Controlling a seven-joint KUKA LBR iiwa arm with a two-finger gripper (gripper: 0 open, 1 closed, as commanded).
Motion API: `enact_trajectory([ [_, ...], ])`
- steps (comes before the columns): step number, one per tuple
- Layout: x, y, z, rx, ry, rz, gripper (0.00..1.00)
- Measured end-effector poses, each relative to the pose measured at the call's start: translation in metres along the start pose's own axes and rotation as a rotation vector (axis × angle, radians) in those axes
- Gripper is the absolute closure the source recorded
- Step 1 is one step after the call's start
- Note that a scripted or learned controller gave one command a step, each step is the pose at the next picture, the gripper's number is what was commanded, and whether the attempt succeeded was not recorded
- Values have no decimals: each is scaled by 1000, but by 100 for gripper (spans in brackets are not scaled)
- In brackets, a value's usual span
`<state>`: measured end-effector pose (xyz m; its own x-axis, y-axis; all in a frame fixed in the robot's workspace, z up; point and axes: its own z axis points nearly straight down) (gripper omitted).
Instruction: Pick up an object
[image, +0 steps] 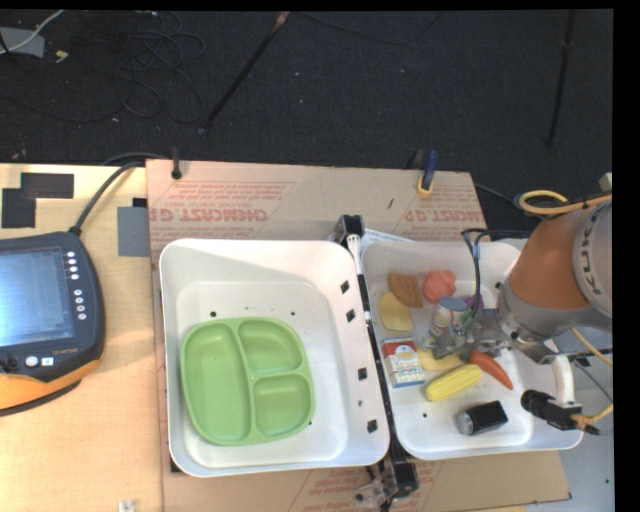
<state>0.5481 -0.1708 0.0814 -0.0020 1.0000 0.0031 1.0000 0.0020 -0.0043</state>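
A brown cardboard sheet (300, 205) covers the bench, and on it sit 2 shallow white bins side by side. The left bin (200, 265) holds 1 green divided plate (247, 378) with 3 sections, lying flat near the middle. The right bin (430, 440) holds a jumble of small toy foods. The grey arm with its orange band (548, 265) reaches in from the right, and its claw (462, 322) is down among the items in the middle of the right bin. Whether the claw is spread or closed, and whether it has hold of anything, cannot be told from this slanted view, because the wrist and clutter hide its tips. Around it lie a yellow corn cob (452, 381) toward the near side, an orange carrot (492, 368) just right of the corn, a small boxed carton (403, 362) at the left, a brown bread-like piece (406, 289) and a pink round item (438, 285) at the far side, a pale yellow piece (395, 313) below the bread, and a dark block (483, 417) nearest the front. These all look like light plastic or foam, stiff enough to squeeze without harm. The corn, closest to the claw, is probably smooth and rounded, so it would best be gripped across its narrow middle, not by its tapered ends. A black tablet (45, 305) rests on the far left of the bench.
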Motion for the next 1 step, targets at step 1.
enact_trajectory([
  [1, 52, 52, -7, -6, -2, -4, 0],
])
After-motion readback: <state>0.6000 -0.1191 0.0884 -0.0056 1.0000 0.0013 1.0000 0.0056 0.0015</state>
